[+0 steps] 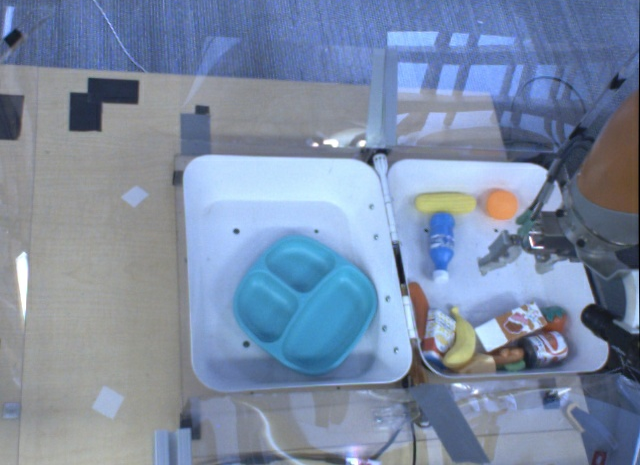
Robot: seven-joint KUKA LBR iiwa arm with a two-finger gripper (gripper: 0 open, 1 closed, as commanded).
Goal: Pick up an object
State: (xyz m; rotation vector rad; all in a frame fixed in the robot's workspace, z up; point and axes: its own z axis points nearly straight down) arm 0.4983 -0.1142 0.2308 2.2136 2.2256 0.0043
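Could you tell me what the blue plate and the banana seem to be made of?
The blue plate looks like moulded plastic with a smooth matt finish: even turquoise colour and soft rounded dividers between its three sections. The banana seems to be a plastic toy, judging by its uniform glossy yellow, though real fruit cannot be ruled out.

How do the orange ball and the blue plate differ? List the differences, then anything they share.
The orange ball is small and round; the blue plate is wide, flat and split into compartments. The ball lies in the right bin among other items; the plate lies alone in the left bin. Both rest untouched on a white bin floor.
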